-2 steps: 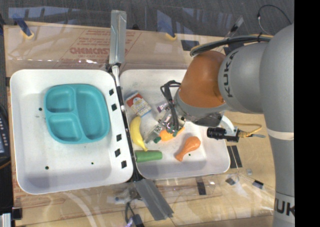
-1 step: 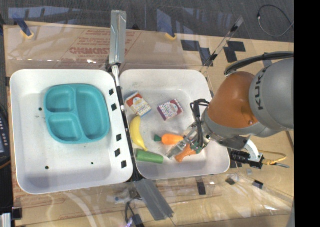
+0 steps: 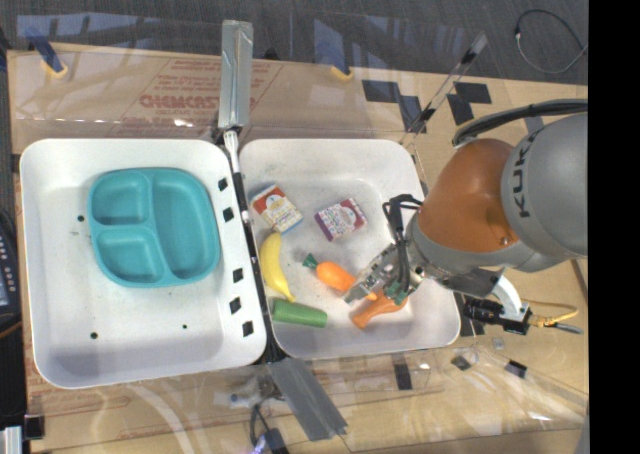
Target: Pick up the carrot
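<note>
The carrot point(image 3: 333, 275) is a short orange piece with a green top. It lies in the right bin point(image 3: 330, 157), just right of the banana point(image 3: 275, 265), with its green end pointing up-left. My gripper point(image 3: 380, 288) reaches in from the right and hangs low over the bin floor, just right of the carrot's thick end. A second orange object point(image 3: 376, 311) lies directly under and in front of the gripper, partly hidden by it. The carrot rests on the bin floor, and I cannot tell whether the gripper touches it.
A green cucumber-like piece point(image 3: 299, 314) lies near the right bin's front wall. Two small boxes point(image 3: 277, 209) point(image 3: 340, 219) sit further back. The left bin point(image 3: 50, 342) holds a teal divided plate point(image 3: 196, 267). The arm's orange band point(image 3: 465, 204) overhangs the right bin's right edge.
</note>
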`<action>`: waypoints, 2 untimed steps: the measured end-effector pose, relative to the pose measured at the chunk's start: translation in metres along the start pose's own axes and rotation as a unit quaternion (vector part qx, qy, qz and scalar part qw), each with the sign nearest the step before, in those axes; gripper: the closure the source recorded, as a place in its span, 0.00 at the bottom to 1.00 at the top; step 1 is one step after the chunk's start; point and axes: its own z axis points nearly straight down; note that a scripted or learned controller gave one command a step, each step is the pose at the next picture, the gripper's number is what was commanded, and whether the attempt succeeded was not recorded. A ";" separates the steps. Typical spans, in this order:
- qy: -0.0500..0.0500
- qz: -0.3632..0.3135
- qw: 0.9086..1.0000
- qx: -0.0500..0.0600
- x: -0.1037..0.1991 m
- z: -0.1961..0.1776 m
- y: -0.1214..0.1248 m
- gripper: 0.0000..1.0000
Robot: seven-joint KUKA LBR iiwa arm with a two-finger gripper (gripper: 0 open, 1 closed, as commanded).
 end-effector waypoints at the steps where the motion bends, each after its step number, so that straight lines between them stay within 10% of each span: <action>1: -0.002 -0.051 0.999 -0.001 0.025 -0.110 0.040 1.00; 2: -0.001 -0.145 0.989 0.000 0.020 -0.109 0.120 1.00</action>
